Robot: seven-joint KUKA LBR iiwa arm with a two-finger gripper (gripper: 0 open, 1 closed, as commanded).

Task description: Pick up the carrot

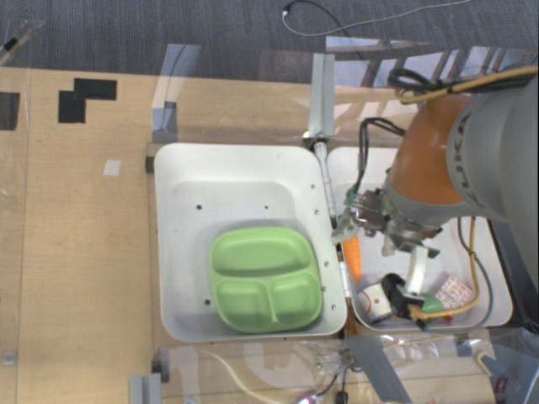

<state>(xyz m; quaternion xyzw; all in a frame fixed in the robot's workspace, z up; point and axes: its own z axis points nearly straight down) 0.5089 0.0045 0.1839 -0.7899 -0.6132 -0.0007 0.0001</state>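
Observation:
The carrot [352, 259] is a short orange piece lying lengthwise against the left wall of the right bin [504, 310]. My gripper [352, 217] hangs just above the carrot's far end, close to the divider between the bins. The grey arm with its orange band [429, 162] covers the middle of the right bin and hides the gripper's tips. Nothing shows between the fingers.
A green divided plate [265, 278] lies in the front half of the left bin [181, 225]. In the right bin's front, a small white round object [370, 301] sits near the carrot and a red-and-white packet [455, 290] lies to the right.

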